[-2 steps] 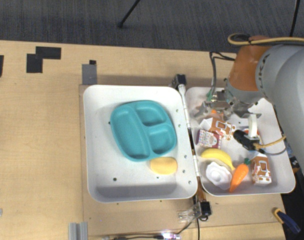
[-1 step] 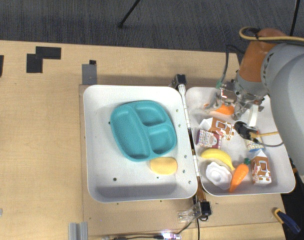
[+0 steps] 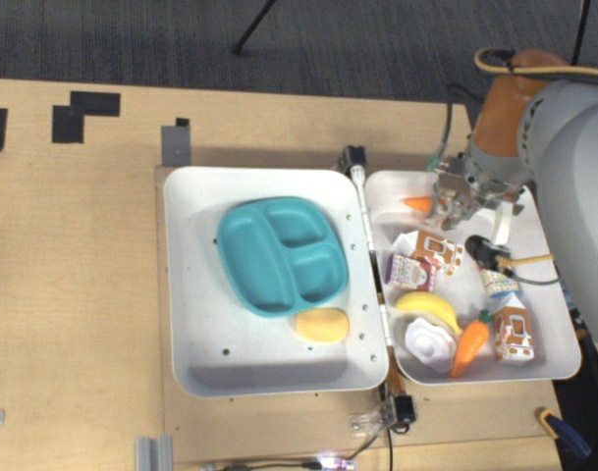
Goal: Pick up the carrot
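An orange carrot [image 3: 467, 348] with a green top lies at the front of the right bin [image 3: 564, 361], between a white lump [image 3: 428, 341] and a small carton [image 3: 514, 333]. A second small orange cone-shaped piece [image 3: 415, 204] lies at the back of that bin. My gripper [image 3: 450, 211] hangs low over the back of the right bin, right beside that orange piece and far from the front carrot. Whether it touches the orange piece is not clear.
The left bin [image 3: 186, 263] holds a teal divided plate [image 3: 279, 253] and a yellow round item [image 3: 321, 325]. The right bin is crowded: a banana [image 3: 428, 307], brown-and-white cartons [image 3: 438, 251], a purple-and-white carton [image 3: 408, 272] and a small bottle [image 3: 496, 284].
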`<state>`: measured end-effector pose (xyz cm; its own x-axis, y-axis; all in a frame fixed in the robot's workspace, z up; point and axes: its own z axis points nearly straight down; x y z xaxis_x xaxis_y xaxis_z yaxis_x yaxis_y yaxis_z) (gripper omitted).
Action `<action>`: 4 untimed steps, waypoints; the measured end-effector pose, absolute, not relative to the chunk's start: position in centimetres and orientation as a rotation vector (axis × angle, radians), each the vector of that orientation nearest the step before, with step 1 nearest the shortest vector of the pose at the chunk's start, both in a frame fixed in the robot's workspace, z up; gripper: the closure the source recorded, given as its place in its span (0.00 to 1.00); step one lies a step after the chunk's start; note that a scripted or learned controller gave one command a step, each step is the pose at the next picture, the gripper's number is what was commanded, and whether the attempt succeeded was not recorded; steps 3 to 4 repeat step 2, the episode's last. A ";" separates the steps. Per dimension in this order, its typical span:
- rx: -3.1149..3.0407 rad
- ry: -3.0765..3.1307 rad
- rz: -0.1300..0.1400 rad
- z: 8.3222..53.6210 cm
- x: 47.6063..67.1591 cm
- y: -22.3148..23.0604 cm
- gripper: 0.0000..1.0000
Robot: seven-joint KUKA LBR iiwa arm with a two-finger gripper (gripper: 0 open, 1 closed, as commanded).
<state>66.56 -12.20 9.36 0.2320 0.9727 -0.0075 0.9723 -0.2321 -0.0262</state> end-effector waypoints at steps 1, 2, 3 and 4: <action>-2.453 -1.940 0.032 9.4 66.6 -12.1 0.00; -2.446 -1.945 0.038 10.5 66.7 -12.1 1.00; -2.446 -1.945 0.038 10.5 66.7 -12.1 1.00; -2.446 -1.945 0.038 10.5 66.7 -12.1 1.00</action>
